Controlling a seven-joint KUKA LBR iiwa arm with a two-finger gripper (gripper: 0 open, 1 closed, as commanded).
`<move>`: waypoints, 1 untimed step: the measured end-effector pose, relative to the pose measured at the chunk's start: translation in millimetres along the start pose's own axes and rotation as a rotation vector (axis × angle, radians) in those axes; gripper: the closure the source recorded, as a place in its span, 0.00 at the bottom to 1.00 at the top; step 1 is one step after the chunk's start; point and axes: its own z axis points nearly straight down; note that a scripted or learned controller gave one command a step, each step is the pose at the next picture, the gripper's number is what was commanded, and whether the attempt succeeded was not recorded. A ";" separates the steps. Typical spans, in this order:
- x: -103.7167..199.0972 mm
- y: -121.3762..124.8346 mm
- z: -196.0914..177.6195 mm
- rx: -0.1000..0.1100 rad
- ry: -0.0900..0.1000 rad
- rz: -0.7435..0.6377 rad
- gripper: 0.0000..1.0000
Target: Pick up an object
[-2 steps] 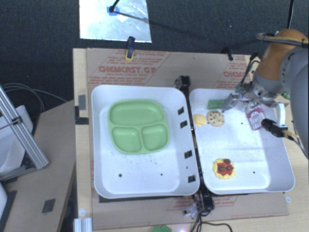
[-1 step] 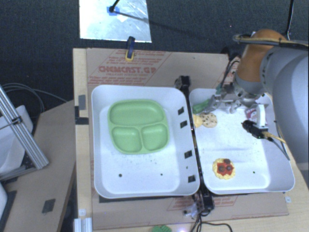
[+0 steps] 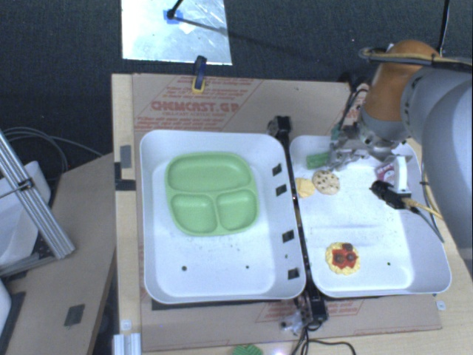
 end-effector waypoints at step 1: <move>-1.7 -1.0 0.4 0.004 -0.003 0.000 0.00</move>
